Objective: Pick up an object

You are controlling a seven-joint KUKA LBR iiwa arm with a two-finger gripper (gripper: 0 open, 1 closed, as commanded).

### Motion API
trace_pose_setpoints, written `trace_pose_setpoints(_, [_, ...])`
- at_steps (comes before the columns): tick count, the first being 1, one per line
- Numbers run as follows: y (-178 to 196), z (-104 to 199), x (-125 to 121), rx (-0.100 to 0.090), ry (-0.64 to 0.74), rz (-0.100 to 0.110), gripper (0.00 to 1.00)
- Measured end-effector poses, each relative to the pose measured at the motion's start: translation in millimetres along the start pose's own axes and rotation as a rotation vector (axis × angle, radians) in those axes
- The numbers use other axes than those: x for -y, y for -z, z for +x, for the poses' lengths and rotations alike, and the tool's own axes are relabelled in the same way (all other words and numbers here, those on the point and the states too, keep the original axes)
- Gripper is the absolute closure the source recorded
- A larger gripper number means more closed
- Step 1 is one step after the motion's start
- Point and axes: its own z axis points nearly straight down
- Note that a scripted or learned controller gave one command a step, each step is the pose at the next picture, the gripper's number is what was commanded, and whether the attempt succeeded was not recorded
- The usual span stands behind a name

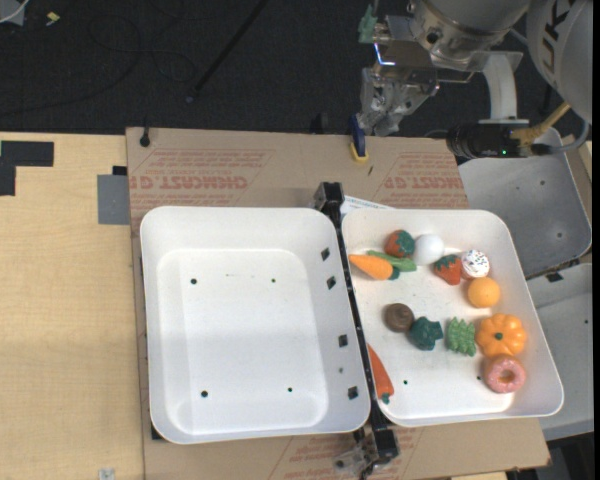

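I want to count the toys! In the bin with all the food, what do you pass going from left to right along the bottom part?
Carrot at the divider → brown donut → dark green broccoli → light green toy → pink donut.

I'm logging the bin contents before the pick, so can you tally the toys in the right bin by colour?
Orange: 4, carrot, ball, pumpkin, second carrot
Green: 2
Red: 2
White: 2
Brown: 1
Pink: 1, donut
Total: 12
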Motion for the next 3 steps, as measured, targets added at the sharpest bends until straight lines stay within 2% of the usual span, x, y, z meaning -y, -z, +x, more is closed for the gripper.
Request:
trace_pose_setpoints(1, [84.3, 4.6, 0.5, -0.001, 0.004, -0.006, 1.0])
trace_pose_setpoints(2, [78.2, -33.9, 0.4, 0.001, -0.003, 0.005, 1.0])
trace_pose_setpoints(3, [-86.0, 3.0, 1.9, 0.001, 0.002, 0.02, 1.0])
